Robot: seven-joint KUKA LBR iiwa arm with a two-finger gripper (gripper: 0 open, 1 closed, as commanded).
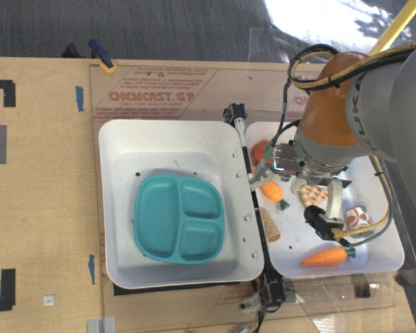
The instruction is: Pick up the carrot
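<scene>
An orange carrot (324,257) with a green top lies flat near the front edge of the right bin (388,252). My gripper (279,164) hangs over the left part of that bin, well behind and to the left of the carrot. It is just above a smaller orange piece with a green tip (272,191). The grey arm with its orange band (333,109) covers the back of the bin.
The left bin (125,144) holds a teal divided plate (179,216). In the right bin lie a red round item (260,148), a tan cork-like piece (268,225), a waffle-like piece (312,195) and a small red-and-white item (357,218). Black and yellow cables (333,229) trail under the wrist.
</scene>
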